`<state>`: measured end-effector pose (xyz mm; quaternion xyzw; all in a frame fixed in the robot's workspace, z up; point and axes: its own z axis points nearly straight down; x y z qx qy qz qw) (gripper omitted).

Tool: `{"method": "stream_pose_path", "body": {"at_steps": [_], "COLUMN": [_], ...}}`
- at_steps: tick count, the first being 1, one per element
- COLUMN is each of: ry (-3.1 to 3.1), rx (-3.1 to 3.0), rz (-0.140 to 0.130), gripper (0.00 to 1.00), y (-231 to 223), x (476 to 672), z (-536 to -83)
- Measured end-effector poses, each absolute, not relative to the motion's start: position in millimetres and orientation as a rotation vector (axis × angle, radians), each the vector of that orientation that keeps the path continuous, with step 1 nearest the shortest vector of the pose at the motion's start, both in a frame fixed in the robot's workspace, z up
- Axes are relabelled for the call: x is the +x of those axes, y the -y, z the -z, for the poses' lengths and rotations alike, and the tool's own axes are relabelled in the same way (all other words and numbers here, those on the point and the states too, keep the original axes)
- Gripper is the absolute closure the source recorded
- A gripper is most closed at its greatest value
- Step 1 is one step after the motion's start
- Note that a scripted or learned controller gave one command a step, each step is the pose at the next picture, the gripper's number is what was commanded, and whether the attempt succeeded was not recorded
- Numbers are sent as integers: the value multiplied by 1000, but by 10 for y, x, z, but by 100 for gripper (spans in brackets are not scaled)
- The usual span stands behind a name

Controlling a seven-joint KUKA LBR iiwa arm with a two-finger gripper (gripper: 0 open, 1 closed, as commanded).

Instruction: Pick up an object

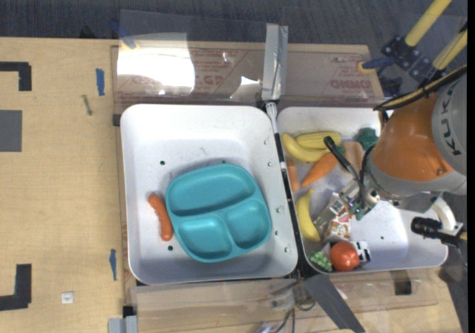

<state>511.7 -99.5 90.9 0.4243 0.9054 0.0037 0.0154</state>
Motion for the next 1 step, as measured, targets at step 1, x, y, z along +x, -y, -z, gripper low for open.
{"method": "stream_pose_path", "body": {"at_steps": [1], "ry": [-2728], "rx": [1440], "rz": [-25], "gripper": [0], "y": [1071], "x": [4989], "z": [-971]}}
